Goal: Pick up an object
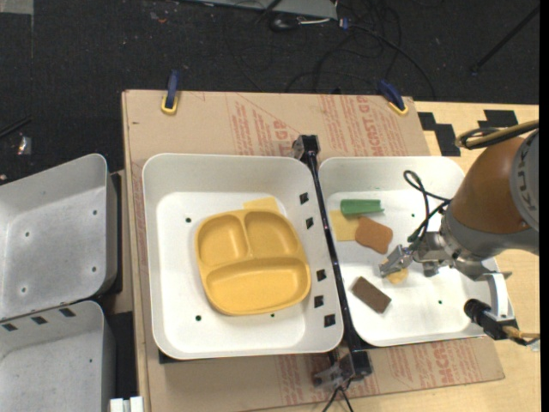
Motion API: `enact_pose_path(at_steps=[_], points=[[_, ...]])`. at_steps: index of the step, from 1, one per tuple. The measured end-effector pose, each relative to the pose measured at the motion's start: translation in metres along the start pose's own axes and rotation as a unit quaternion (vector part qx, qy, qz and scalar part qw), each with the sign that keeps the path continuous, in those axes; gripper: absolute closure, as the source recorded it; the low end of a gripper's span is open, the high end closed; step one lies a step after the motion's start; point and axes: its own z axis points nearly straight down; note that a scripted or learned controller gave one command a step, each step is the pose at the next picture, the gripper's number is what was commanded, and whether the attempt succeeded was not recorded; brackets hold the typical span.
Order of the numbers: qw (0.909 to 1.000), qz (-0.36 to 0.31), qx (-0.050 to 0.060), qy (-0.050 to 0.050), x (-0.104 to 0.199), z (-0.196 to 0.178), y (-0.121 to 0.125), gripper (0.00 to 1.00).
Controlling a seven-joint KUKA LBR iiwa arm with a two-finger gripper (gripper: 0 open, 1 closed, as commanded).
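From above, the gripper (pixel 396 264) is low in the right bin (pixel 429 320), its fingers closed narrowly on a small yellow piece (pixel 395 273). Just beside it lie an orange-brown block (pixel 374 234), a pale yellow slab (pixel 344 227), a green bar (pixel 360 206) and a dark brown block (pixel 371 293). The left bin (pixel 171 230) bears a yellow divided tray (pixel 253 260)

We see yellow divided plate (pixel 253 262) in left bin (pixel 163 230). Two clamps (pixel 171 92) grip cardboard sheet (pixel 232 118) along worktop's far edge. We note grey metal panels (pixel 51 221) past left edge, cables (pixel 377 50) on dark floor (pixel 69 41).
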Motion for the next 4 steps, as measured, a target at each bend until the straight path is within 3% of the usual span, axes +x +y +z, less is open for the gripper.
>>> enact_pose_path(at_steps=[1, 4], points=[[1.0000, 0.001, -0.003, -0.001, 0.000, -0.013, 0.001, 1.00], [1.0000, -0.002, -0.005, -0.002, -0.012, -0.178, -0.009, 1.00]])
